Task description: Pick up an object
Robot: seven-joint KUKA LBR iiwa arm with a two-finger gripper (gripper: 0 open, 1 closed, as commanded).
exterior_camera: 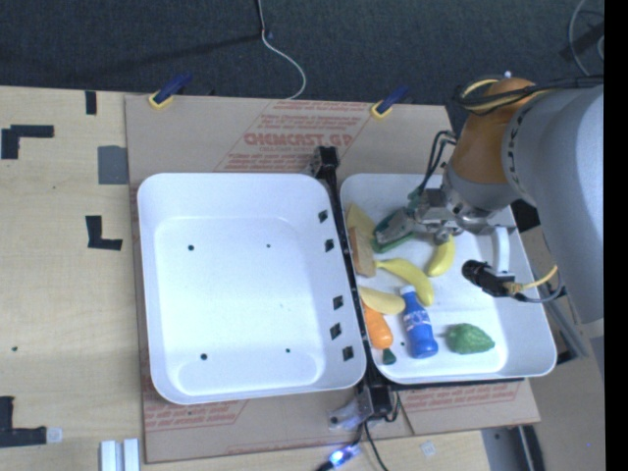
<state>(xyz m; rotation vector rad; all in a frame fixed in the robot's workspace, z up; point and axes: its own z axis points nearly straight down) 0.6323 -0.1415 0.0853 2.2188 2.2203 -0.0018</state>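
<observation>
Right bin (535,359), packed with small toy-like items, all likely light hollow plastic, stiff, smooth-skinned and prone to skid.

Gripper (395,230) low over upper left part of right bin, just beside pale tan piece (360,235) and above curved banana (412,276). Opening not readable from this slant; nothing seen held.

Candidates:
- Smaller banana (443,257): near bin centre, apart from walls. Best taken across the narrow middle, jaws square to the curve.
- Curved banana: touching or nearly touching yellow piece (381,301) and cap of blue bottle (420,328). Crowded at lower end; grasp toward upper end.
- Blue bottle: lying down, round body, likely to roll out of a pinch. Take across the body, not along it.
- Orange carrot (379,330): tight to left wall, just beside bottle. Poor room for one jaw.
- Green lumpy piece (471,339): well apart from the rest, irregular surface, probably better grip; open floor around it.
- Pale tan piece: hard against left wall, awkward.

Edges and room: left wall shared with clips along divider to left bin (235,189); risk of striking it on any approach to tan piece or carrot. Open floor at right and lower right of right bin. Cable loop (525,287) trailing near right side of arm, worth watching on retreat.
</observation>
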